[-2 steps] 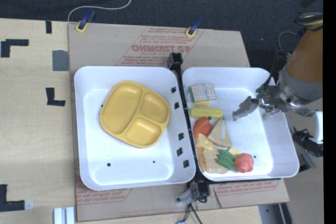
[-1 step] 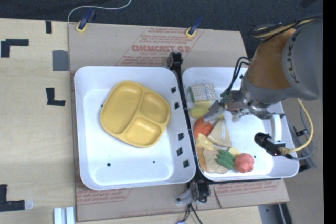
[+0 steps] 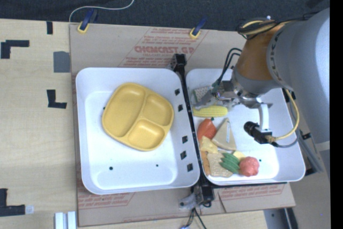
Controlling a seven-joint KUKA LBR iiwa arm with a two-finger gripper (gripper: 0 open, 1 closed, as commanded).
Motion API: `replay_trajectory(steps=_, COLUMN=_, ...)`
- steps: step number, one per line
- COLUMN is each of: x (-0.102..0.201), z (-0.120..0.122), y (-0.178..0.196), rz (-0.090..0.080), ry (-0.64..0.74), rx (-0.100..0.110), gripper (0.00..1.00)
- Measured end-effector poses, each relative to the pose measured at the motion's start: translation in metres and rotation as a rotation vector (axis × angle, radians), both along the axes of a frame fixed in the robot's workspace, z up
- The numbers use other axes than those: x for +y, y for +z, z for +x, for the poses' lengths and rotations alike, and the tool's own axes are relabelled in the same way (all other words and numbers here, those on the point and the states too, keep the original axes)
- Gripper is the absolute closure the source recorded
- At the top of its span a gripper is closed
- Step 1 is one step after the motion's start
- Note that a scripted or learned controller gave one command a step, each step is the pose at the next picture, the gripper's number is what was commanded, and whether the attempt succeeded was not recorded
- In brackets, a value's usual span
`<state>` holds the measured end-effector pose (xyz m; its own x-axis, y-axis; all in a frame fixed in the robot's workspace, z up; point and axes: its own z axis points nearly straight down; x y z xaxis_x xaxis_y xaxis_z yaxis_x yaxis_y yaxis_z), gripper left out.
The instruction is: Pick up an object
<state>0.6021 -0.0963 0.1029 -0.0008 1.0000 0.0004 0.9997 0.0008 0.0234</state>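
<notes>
**Robot Arm Reaches Down Into the Toy Food Bin**

Big and grey, the robot arm (image 3: 300,56) fills the right side of the camera view, closest to the lens. It has an orange band (image 3: 256,53) above the wrist. It bends down and to the left into the right bin (image 3: 292,166). The gripper (image 3: 206,95) sits low at the top left part of that bin, near the wall between the two bins.

It is too hard to tell if the gripper is released or clenched. Nothing can be seen held in it. So the pick-up looks not done yet. The robot has to grab one toy and lift it up.

The toys lie in a pile just below the gripper. A yellow corn cob (image 3: 211,111) is the closest one, almost touching it. Below the corn is a red pepper (image 3: 207,128). Beside that is a tan wedge (image 3: 226,135) that looks like a slice of bread or cheese. Further down sit a cracker (image 3: 216,164), a green veggie (image 3: 230,162) and a red tomato (image 3: 249,166).

Far to the left of the gripper, in the left bin (image 3: 88,115), rests a yellow plate (image 3: 138,116) with three parts.

The corn looks like the easiest toy to grab, as it is so near.
</notes>
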Motion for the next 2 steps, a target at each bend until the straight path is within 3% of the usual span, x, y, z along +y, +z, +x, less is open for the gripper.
replay_trajectory(steps=1, x=-0.004, z=0.006, y=-0.008, rz=0.002, ry=0.001, rx=-0.004, gripper=0.00)
replay_trajectory(steps=2, x=0.001, z=0.062, y=-0.017, rz=-0.001, ry=0.004, rx=0.018, gripper=0.00)
